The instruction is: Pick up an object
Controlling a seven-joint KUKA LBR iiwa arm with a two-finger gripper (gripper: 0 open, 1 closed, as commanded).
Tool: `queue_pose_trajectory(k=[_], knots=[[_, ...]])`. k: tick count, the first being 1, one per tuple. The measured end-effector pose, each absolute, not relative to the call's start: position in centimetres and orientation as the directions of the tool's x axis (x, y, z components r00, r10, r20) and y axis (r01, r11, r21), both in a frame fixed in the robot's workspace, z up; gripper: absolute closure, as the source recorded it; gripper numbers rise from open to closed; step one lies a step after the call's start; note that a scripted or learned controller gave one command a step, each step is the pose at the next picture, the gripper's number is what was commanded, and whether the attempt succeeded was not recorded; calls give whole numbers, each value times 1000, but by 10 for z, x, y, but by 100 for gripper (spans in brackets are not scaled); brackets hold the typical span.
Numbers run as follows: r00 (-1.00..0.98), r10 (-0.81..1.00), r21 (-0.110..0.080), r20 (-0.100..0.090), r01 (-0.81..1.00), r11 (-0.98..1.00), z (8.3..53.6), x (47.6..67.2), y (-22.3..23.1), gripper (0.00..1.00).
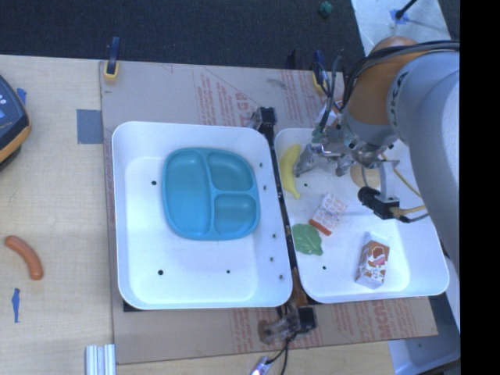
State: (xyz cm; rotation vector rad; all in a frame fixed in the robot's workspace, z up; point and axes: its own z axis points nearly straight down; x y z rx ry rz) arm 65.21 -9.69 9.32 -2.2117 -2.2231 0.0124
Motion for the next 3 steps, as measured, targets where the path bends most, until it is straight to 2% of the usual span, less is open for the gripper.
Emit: queue_pose_trajectory(k=[1, 2, 3], knots=[[-4, 1000, -3, 0, 1000, 4, 192, 529, -52, 0], [-4, 1000, -4, -1, 1000, 4, 129, 527, -94, 0], [-5, 1000, -2, -1, 1000, 5, 92, 524, -97, 0]])
